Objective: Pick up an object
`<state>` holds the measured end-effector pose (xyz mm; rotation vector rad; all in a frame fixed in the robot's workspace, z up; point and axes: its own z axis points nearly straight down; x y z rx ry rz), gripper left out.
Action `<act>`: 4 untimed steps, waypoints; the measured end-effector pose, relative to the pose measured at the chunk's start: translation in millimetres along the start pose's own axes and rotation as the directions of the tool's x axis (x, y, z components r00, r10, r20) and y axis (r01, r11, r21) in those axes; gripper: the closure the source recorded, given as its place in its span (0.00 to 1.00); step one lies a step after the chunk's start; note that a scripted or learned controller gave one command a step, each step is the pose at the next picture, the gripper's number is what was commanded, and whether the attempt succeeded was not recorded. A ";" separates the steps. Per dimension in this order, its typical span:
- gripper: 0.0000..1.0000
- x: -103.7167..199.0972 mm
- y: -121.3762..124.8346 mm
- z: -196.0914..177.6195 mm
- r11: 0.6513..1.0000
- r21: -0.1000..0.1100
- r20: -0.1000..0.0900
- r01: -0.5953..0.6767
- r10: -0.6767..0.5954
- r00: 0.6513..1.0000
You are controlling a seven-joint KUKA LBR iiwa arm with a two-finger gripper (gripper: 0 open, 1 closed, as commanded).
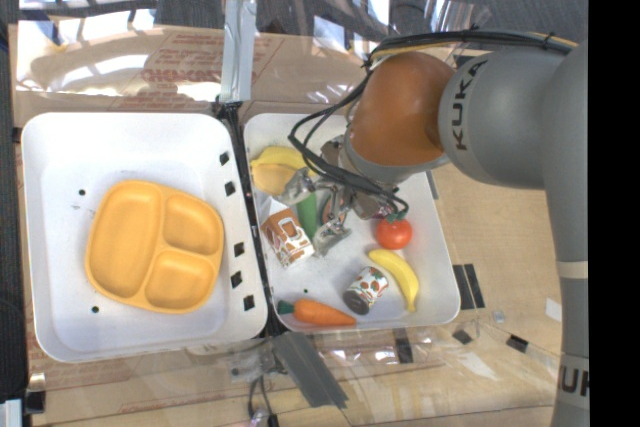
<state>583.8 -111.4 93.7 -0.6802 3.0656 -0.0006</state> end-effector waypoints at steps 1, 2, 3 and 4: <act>1.00 -2.2 0.9 -10.8 1.000 0.001 0.002 0.003 -0.003 1.000; 1.00 -71.3 -3.8 -103.8 0.998 0.005 0.009 -0.070 0.070 0.997; 1.00 -29.3 -87.0 -64.4 0.959 0.001 0.001 0.283 -0.283 0.959; 1.00 -45.8 -80.2 -154.6 0.984 0.007 0.007 0.177 -0.178 0.984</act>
